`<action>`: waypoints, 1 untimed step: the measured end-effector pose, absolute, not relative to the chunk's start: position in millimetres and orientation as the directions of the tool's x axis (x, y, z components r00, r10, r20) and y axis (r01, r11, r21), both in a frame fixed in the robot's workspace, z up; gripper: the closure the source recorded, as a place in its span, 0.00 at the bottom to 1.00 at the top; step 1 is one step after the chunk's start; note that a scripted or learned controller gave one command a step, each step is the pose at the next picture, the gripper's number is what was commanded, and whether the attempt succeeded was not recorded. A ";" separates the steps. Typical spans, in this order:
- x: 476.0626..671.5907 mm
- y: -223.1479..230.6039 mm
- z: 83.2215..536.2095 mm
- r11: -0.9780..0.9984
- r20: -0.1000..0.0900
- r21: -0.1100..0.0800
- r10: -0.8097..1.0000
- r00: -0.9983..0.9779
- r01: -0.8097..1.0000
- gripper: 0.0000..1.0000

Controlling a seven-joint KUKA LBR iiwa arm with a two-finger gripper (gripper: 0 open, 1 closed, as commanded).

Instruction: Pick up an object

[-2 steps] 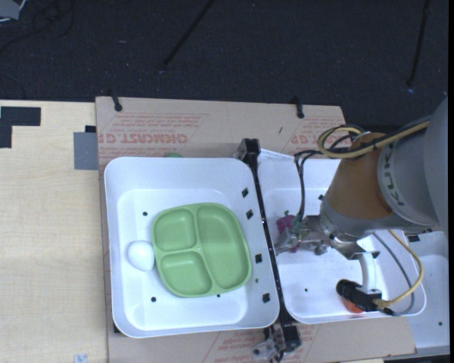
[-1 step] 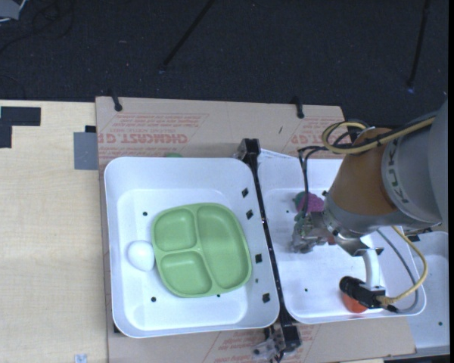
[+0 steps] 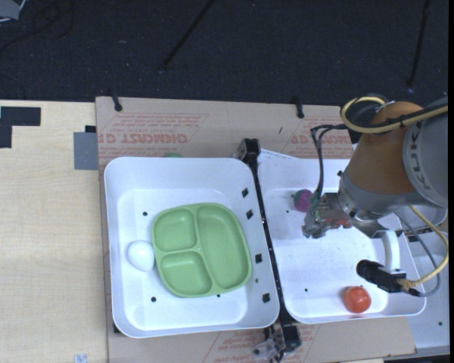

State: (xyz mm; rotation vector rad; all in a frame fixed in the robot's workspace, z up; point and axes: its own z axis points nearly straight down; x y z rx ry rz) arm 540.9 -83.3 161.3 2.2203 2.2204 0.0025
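- A pale wooden bench (image 3: pixel 38 240) carries a printed cardboard sheet (image 3: pixel 181 131). Two shallow white bins stand side by side on the sheet, with dark carpet and loose cables beyond the far edge.
- The left bin (image 3: pixel 115 203) holds a green divided plate (image 3: pixel 200 248) at its middle. A white egg-shaped object (image 3: pixel 141 255) touches the plate's left rim.
- The right bin (image 3: pixel 318 308) holds a small purple object (image 3: pixel 303 199) near its far left part, and a red-orange ball (image 3: pixel 356 299) close to its near edge, towards the near right corner.
- The gripper (image 3: pixel 315 225) hangs low over the middle of the right bin, just beside the purple object on its near side. The grey arm (image 3: pixel 386 157) with its orange band covers the bin's far right corner.
- The view does not show whether the gripper is open or closed. Nothing can be seen held in it.
- The likeliest target appears to be the purple object, since it lies nearest.
- Risk: the gripper looks set off to the near side of the purple object, so a straight descent could close on nothing.
- Risk: the object is small and looks rounded, so a glancing touch could send it rolling towards the bin's left wall or far edge.
- Risk: if it settles against a wall, the wall could block the grasp.
- Risk: the ball would probably roll as easily, and it sits near the bin's edge.
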 end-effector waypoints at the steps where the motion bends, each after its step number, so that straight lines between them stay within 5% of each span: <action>1: 543.9 -86.3 203.8 0.000 0.000 0.002 1.000 0.000 1.000 1.00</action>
